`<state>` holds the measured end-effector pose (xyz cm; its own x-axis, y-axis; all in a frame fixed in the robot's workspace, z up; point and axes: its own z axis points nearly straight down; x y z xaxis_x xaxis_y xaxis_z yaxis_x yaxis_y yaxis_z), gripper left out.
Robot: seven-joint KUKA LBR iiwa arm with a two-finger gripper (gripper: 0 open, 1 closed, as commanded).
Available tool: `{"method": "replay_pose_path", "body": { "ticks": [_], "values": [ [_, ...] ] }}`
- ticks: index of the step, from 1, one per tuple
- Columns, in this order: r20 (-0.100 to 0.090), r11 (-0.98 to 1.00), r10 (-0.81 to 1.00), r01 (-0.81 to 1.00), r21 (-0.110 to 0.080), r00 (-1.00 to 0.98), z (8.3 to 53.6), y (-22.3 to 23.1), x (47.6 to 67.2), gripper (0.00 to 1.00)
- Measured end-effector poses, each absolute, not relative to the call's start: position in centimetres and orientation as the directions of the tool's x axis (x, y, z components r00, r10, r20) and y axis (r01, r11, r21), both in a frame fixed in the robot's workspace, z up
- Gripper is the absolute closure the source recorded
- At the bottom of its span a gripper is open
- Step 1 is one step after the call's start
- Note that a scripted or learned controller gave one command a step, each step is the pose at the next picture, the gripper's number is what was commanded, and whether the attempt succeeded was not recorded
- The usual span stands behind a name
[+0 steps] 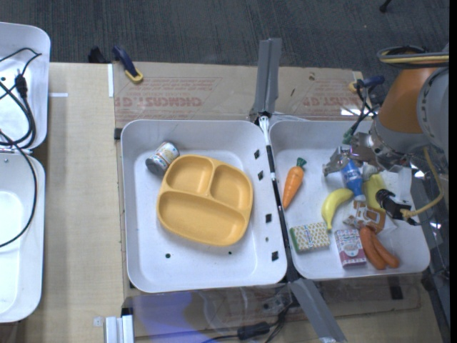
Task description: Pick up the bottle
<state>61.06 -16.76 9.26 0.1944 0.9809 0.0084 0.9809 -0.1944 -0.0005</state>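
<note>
The bottle is small and blue with a white cap end. It lies in the right bin, between a banana and a second yellow fruit. My gripper reaches in from the right, under the orange-banded wrist. It sits directly over the bottle's upper end, low in the bin. The gripper body hides the top of the bottle, and I cannot see whether the two are touching.
The right bin also holds a carrot, a speckled green box, a red-and-white carton and sausages. In the left bin are a yellow divided plate and a small tin can.
</note>
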Motion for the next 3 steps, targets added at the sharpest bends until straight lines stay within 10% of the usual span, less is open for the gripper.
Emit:
{"method": "replay_pose_path", "body": {
  "ticks": [1,2,3],
  "values": [
    [0.002,-0.196,0.981,0.981,0.0,0.196,10.1,-17.1,61.0,1.0],
    [-0.002,-0.347,0.938,0.938,-0.001,0.347,22.0,-13.3,62.3,1.0],
    [-0.003,-0.25,0.968,0.968,-0.001,0.25,19.1,-9.7,65.8,1.0]
  ]
}}
